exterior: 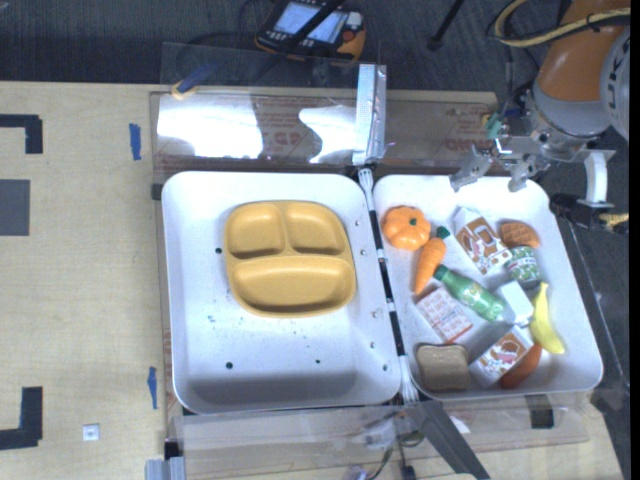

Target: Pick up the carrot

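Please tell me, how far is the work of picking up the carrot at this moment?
Nothing looks done yet. The orange carrot with a green top lies in the right white bin, beside the small orange pumpkin. The two-finger gripper hangs open and empty over the bin's far edge. Reaching, grasping and lifting are all left.

arm point(585, 63): cut off by top and right edges | tomato point(521, 366): half under a carton point(503, 351) | carton labels: too small to read | device point(308, 28) screen: blurred
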`<action>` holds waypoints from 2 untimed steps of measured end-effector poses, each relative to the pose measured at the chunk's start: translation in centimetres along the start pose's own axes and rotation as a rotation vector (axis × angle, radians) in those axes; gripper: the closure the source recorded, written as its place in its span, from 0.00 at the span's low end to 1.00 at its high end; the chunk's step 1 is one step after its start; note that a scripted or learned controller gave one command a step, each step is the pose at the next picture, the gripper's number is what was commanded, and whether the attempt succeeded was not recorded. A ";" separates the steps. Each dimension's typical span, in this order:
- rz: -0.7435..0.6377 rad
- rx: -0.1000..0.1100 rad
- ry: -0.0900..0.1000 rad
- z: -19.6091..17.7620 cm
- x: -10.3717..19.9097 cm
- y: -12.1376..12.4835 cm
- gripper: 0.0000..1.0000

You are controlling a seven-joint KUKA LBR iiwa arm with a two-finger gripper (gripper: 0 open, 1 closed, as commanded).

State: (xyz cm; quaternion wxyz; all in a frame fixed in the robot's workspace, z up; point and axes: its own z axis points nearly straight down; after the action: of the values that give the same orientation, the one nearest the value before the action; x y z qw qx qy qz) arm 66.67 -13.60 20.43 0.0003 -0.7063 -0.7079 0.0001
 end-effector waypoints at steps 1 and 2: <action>0.015 -0.032 -0.007 9.0 1.9 -4.7 0.00; 0.145 -0.001 0.000 2.0 7.7 -8.4 0.00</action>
State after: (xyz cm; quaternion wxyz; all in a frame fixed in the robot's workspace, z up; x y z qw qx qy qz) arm 58.22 -5.92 18.45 -0.0002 -0.7557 -0.6550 -0.0002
